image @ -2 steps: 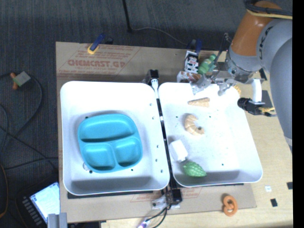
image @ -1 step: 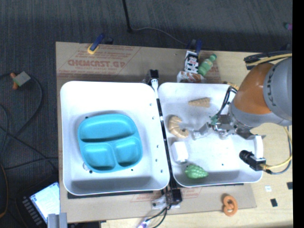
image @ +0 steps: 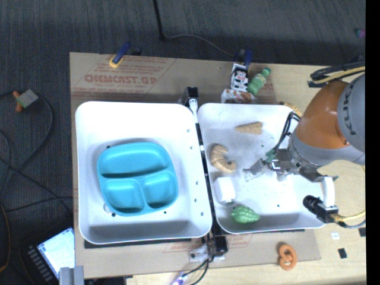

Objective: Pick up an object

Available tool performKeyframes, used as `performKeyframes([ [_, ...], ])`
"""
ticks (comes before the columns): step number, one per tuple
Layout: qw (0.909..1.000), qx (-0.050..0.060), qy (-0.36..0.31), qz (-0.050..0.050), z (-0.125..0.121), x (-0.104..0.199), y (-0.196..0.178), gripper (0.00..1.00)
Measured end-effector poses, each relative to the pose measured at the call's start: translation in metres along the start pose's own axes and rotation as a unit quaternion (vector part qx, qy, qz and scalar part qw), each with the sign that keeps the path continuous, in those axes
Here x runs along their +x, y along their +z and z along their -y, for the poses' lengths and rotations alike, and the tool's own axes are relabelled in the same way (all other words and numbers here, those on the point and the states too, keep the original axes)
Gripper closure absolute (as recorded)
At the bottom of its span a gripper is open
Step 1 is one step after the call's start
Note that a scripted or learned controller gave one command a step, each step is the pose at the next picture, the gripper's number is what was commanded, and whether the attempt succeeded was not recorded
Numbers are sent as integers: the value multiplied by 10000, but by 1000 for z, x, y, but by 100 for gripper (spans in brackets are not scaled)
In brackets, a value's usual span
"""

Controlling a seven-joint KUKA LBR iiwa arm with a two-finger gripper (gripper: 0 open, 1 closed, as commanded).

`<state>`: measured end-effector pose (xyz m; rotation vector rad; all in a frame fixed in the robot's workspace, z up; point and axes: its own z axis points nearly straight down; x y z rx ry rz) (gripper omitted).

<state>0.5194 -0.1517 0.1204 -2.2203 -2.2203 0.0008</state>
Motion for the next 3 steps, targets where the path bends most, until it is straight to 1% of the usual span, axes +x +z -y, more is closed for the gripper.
performKeyframes([
  [1,10000,-5,-3,4,-31,-2,-7,0],
  [2,10000,11,11,4,33,-25,16,0],
  [3,10000,-1,3,3,36,-46,17,0],
])
